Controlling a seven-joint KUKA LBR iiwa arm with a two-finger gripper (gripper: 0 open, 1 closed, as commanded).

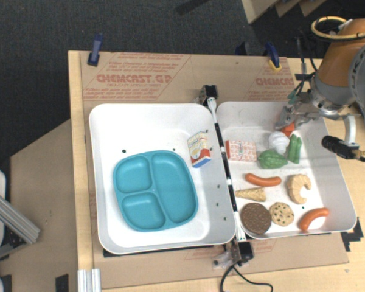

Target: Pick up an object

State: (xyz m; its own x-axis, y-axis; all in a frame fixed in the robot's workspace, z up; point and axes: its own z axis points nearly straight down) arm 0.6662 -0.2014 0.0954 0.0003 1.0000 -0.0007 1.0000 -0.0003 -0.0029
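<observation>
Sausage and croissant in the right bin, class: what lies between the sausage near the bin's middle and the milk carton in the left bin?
In the camera view, the pink wrapped box lies between the sausage and the milk carton, beside the ridge where the bins meet.

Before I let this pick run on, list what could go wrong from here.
1. The gripper hangs over a tight cluster: a small orange piece, a white rounded toy and a green bottle-shaped toy. It may catch two things or nudge them apart.
2. The cluster sits near the right white bin's far rim, so a push could wedge items against the wall.
</observation>
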